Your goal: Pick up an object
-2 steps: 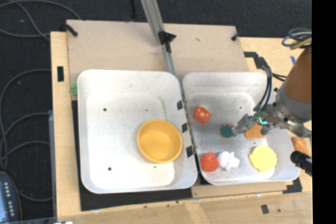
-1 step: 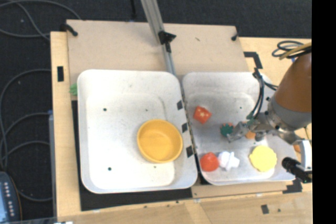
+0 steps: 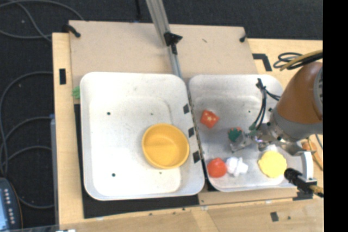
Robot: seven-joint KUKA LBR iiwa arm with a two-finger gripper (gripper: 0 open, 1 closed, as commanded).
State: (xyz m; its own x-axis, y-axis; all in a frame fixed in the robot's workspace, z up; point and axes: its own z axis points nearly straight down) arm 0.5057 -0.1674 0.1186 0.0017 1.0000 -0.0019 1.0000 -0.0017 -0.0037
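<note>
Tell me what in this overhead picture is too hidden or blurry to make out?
- Claw, camera view: small and blurred among cables; open or shut is unclear.
- Green object: partly covered by the claw; whether it is touched is unclear.
- White object: too small to identify.
- Arm: cut off at the right.
- Right bin: the arm hides its right side.

No text, label or number can be read — bins and bench are unmarked.

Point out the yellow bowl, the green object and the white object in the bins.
yellow bowl (image 3: 165,146), camera view, on its inner floor.
green object (image 3: 235,133), camera view, on its top, right bin.
white object (image 3: 236,166), camera view, on its middle, beside a red ball.
</note>
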